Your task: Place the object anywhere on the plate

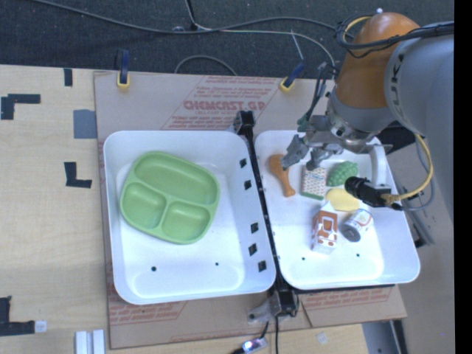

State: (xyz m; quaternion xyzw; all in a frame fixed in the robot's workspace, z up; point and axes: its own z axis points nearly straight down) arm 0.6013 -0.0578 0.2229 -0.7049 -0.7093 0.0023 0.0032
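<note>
Over the right white bin: two-finger gripper spread apart, clamping nothing | beside orange bone-shaped toy | green three-compartment plastic plate in left bin

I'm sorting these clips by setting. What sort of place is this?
Most likely a robotics lab bench: a robot arm reaches over two white bins, clamps pin a cardboard sheet down, and cables trail across the dark floor.

A pale green, three-compartment plastic plate is seen in a shallow white bin. An orange-brown drumstick-shaped toy and a yellow oval piece are seen beside it.
</note>
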